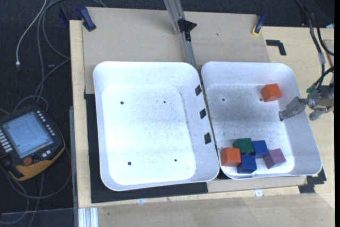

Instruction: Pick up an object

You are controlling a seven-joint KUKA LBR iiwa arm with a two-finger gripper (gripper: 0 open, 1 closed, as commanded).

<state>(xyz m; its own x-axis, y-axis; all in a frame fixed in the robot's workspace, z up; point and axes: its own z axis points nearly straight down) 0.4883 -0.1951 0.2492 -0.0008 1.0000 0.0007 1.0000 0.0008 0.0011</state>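
Nearest the camera, a cluster of small blocks sits against the front wall of the right bin (297, 82): an orange block (230, 156), a green block (243, 144), two blue blocks (260, 148) and (246, 164), and a purple block (275, 157), touching or just beside one another. Farther back, a lone orange cube (271, 92) stands well apart from them. It looks light, rigid and flat-sided, probably easy to pinch across two opposite faces, and its free sides make it the simplest target. The gripper (291, 109) hangs just beside it at the bin's right edge; whether it is spread or closed cannot be told. The left bin (106, 74) lies beyond the divider.
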